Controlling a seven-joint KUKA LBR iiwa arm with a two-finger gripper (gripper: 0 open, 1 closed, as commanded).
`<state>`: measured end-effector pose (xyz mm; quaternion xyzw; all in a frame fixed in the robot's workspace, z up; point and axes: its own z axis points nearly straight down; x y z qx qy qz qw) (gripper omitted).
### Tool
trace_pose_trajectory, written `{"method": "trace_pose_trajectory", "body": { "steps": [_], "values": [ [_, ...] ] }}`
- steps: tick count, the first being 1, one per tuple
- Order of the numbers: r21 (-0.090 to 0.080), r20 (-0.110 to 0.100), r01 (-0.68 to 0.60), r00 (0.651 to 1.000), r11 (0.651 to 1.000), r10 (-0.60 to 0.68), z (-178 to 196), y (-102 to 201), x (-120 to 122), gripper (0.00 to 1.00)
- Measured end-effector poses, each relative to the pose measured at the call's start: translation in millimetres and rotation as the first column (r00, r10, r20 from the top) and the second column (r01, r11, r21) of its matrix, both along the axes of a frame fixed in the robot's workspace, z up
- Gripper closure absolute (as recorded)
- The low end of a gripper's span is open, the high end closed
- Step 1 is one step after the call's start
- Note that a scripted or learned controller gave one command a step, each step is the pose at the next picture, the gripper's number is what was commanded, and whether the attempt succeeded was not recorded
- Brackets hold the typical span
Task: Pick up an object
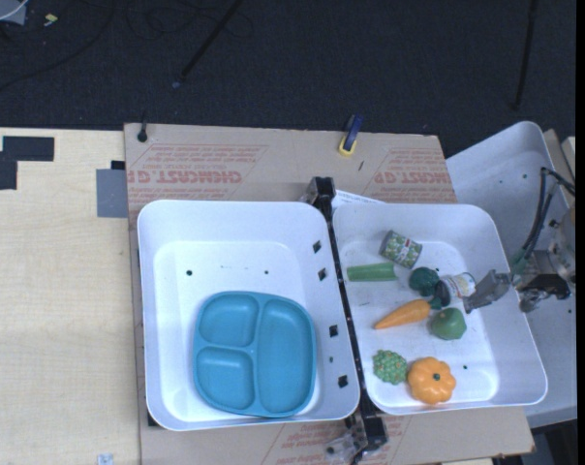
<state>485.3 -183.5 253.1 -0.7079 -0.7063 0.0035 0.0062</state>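
A: Tool (472, 294) sat at the right side of the right bin (510, 250), low among the toys; couldn't tell if it was apart or together, too small & blurred.

B: What was nearest it?

A: Green round fruit (448, 325) just below-left, dark green piece (425, 280) just left. Carrot (404, 314) lay beside those, tip pointing left. Nothing visibly held.

B: How'd they handle, d'you reckon?

A: Prob. light hollow plastic play food, stiff, smooth, a bit slippery. Round ones would likely roll out of a pinch; I'd take the carrot across its thick middle, or the long green veg (371, 272) across its width. Can (402, 249) lay on its side, could roll too. Pumpkin (431, 380) and broccoli (390, 366) sat near the front wall.

B: Any writing?

A: Cardboard (225, 163) under the bins had red print, upside down, approx. "CHEMCAST GP". Can label unreadable. Blue divided plate (256, 354) in left bin (167, 260), no marks.
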Motion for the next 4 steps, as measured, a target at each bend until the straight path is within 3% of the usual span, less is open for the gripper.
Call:
{"method": "trace_pose_trajectory", "body": {
  "steps": [1, 4],
  "values": [
    [-0.003, 0.011, -0.002, 1.000, 1.000, 0.002, 5.5, -0.3, 2.1, 0.00],
    [-0.001, 0.008, -0.002, 1.000, 1.000, 0.002, -132.2, 4.5, 10.8, 0.00]
  ]
}}
